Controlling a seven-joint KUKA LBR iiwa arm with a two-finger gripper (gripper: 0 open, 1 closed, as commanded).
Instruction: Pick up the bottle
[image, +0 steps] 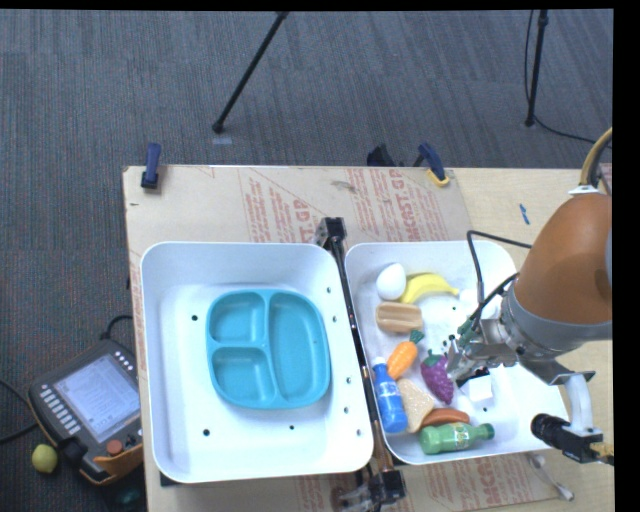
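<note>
The green bottle (456, 437) lies on its side along the near edge of the right bin (492, 252), just below a red-orange item (446, 416) and beside a blue-capped bottle (388, 397). A purple grape bunch (436, 378), carrot (402, 358), bread roll (399, 318), banana (432, 288) and white egg (391, 281) lie farther up. The gripper (462, 362) hangs above the grapes; whether it is parted or closed I cannot tell. The left bin (165, 300) holds a teal divided plate (268, 347).
</note>
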